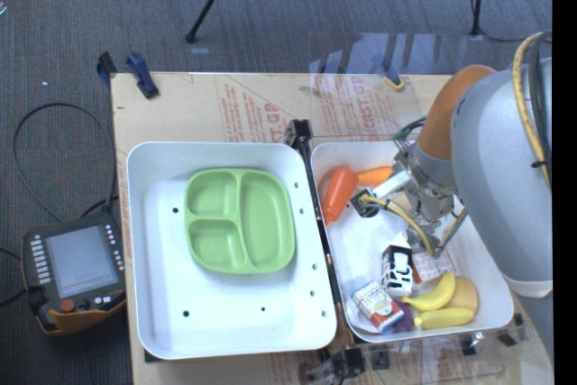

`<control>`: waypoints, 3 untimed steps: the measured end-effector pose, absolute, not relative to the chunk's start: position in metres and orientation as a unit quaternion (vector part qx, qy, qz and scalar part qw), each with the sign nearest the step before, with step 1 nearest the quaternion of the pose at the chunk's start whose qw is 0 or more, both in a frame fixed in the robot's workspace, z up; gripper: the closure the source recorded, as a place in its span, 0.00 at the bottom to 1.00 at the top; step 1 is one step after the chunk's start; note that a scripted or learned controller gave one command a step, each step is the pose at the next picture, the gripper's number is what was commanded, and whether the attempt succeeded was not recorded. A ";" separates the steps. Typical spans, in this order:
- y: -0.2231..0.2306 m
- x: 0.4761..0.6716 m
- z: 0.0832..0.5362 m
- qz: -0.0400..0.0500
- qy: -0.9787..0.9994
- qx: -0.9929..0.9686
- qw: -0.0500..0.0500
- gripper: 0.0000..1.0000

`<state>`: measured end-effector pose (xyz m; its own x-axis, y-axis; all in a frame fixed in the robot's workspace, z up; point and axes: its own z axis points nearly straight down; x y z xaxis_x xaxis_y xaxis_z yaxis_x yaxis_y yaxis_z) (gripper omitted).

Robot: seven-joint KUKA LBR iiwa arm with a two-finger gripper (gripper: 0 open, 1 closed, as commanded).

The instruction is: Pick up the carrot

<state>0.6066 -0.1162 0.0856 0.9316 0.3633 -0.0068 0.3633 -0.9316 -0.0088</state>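
The carrot [374, 177] lies in the right bin [347, 279], near its far wall, with its long axis running left to right, and its thick end seems to rest beside a smooth orange pepper-like piece [337, 192]. The tool [407, 205] hangs just to the right of the carrot and a little nearer to me, so the move should go left and slightly away. I cannot tell how the tool stands; cables and the grey wrist cover it. Lower in this bin are a yellow banana [436, 293], small printed cartons [398, 270] and something purple. The left bin [153, 311] holds a matte green divided plate [240, 220].
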 end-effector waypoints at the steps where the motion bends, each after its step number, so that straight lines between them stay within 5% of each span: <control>1: -0.092 0.592 0.086 0.004 -0.101 -0.995 0.004 0.00; 2: -0.088 0.515 0.086 0.005 -0.108 -0.994 0.004 0.00; 3: -0.099 0.571 0.086 0.003 -0.138 -0.990 0.003 0.00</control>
